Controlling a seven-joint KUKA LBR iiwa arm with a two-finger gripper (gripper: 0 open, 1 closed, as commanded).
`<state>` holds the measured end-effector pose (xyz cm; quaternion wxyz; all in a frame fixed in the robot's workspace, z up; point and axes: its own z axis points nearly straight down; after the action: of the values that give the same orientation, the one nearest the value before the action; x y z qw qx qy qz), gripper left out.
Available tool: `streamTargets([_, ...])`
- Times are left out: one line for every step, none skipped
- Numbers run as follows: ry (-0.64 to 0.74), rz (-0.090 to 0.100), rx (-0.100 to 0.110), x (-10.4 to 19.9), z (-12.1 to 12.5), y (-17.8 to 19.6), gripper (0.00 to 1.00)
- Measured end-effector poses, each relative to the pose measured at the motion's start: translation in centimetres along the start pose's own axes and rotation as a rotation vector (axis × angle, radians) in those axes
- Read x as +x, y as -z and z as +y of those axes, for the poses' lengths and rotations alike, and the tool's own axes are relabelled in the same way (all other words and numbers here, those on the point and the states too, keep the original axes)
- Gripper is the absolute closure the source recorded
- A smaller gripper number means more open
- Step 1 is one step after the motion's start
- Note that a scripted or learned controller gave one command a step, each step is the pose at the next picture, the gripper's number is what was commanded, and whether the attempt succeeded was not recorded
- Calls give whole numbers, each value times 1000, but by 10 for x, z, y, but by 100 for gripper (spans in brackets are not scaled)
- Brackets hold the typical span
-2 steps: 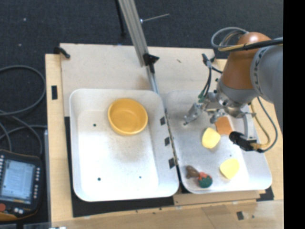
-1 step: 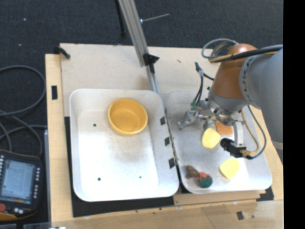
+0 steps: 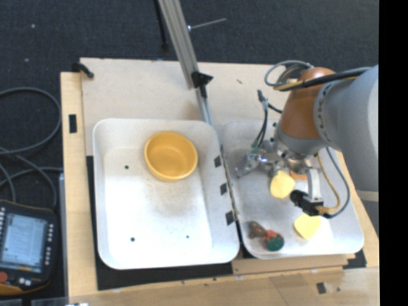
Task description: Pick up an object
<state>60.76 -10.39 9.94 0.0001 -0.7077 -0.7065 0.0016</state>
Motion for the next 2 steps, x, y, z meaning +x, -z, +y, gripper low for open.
streamTargets([-4,1,-5,-1,1,13,100])
streamTargets([-2,1,-8,-7,8,59,100])
